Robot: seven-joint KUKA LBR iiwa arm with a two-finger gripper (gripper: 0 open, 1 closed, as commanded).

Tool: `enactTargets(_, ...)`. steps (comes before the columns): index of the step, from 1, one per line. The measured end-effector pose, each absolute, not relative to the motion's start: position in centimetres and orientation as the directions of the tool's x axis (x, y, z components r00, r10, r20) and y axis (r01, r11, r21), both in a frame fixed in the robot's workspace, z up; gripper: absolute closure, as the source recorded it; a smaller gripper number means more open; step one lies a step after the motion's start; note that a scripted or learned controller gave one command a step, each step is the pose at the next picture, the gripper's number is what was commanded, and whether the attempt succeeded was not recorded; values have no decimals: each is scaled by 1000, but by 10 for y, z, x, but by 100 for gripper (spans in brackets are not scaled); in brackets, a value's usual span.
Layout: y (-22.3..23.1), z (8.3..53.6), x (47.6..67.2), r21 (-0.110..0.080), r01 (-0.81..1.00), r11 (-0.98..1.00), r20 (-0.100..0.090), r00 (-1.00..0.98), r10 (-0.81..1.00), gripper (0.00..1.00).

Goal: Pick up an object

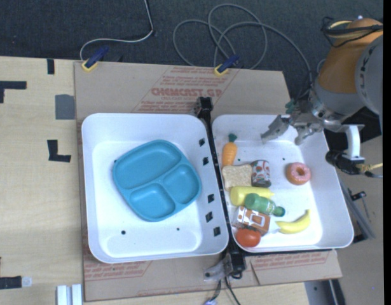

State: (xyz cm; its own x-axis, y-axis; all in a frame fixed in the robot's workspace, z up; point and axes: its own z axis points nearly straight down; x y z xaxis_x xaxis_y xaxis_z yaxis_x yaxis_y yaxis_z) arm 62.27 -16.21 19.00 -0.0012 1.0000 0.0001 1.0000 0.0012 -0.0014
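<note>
My gripper point(288, 132) hangs over the far edge of the right bin point(332, 189), its two fingers spread open with nothing between them. Below it in that bin lie a carrot point(229, 152), a bread slice point(235, 173), a small brown can point(260, 172) and a pink donut point(298, 173). Nearer the front are a yellow item point(241, 194), a green bottle point(263, 203), a banana point(294, 223), a small carton point(251, 218) and a tomato point(248, 237). The gripper touches none of them.
The left bin point(96, 170) holds a blue divided plate point(158, 178). A black divider point(211, 170) runs between the bins. Cables point(227, 37) loop on the dark floor behind the bench. The grey arm point(348, 68) reaches in from the upper right.
</note>
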Motion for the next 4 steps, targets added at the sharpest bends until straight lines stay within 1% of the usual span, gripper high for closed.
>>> enactTargets(1, -128, 95, 615, -4, 1000, 1, 1, -1, 1000, 0)
enactTargets(2, -123, 90, 630, -27, 1000, -3, -14, 2, 1000, 0)
enactTargets(3, -125, 90, 637, -41, 999, -2, -18, 1, 1000, 0)
enactTargets(4, -125, 89, 637, -39, 999, -3, -19, 2, 1000, 0)
